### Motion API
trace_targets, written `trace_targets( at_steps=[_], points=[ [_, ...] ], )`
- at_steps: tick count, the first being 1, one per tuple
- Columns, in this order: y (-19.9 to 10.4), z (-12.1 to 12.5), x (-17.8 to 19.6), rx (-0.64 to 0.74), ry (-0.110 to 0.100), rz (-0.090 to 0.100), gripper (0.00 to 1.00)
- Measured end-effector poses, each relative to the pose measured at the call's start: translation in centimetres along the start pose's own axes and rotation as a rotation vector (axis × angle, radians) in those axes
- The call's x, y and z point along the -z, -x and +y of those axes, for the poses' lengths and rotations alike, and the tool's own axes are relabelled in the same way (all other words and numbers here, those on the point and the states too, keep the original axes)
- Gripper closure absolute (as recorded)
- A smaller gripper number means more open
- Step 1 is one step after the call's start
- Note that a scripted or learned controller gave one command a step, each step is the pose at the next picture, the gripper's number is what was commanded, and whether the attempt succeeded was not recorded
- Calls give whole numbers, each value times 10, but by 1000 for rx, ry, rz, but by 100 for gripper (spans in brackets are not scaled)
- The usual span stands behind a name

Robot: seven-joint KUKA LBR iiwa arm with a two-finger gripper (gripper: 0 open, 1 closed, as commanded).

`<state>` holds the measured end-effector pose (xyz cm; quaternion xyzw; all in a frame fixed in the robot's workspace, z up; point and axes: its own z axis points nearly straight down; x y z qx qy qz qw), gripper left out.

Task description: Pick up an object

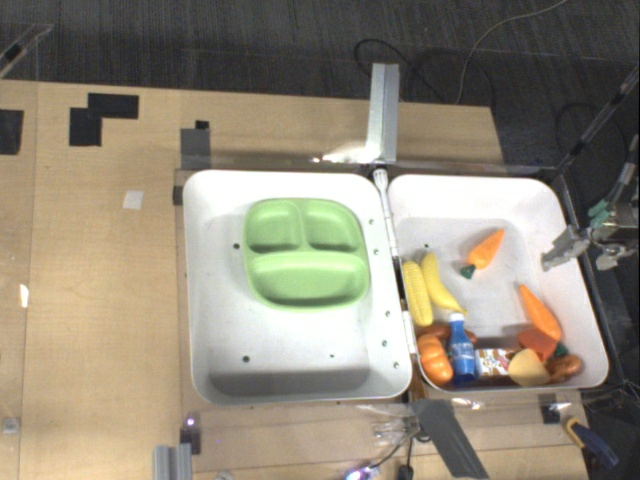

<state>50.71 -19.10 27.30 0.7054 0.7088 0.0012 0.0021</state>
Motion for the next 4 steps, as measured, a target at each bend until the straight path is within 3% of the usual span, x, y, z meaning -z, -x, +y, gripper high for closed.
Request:
trace_targets(
  at_steps=[1,2,3,4],
  points=[
    [-7,34,-149,-85,-3,1,0],
    [-40,97,-184,-101,7,1,0],
    [-50,74,-126,-94,1,1,0],
    [-42,139,-175,-36,26,-10,0]
  ],
)
